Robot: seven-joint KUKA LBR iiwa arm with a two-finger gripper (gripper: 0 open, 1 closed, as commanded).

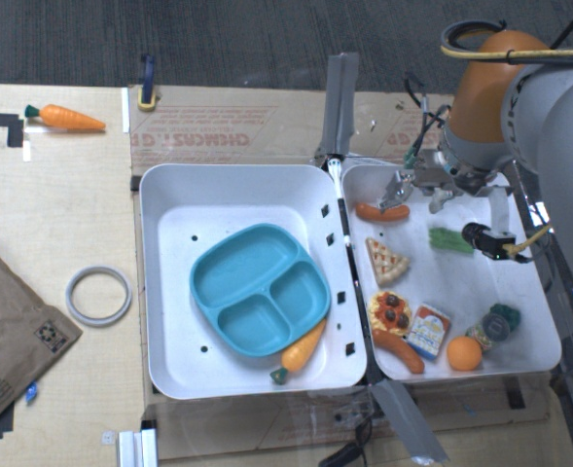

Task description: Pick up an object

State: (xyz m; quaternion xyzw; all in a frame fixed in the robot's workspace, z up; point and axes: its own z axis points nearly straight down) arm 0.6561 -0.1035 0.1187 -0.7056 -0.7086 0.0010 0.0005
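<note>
Gripper (417,191) low over the right bin's (534,305) far end; finger spread cannot be told from this angle. Sausage (382,212), smooth red-orange, lies just below its left finger, possibly touching, not held. Green block (450,239) near, to the right. Pizza wedge (387,259) further forward. Round pizza (390,309), small carton (428,330), second sausage (399,351), orange ball (465,353) along the front. Left bin (160,261): blue divided tray (259,290), carrot (302,350) at its rim.
</note>
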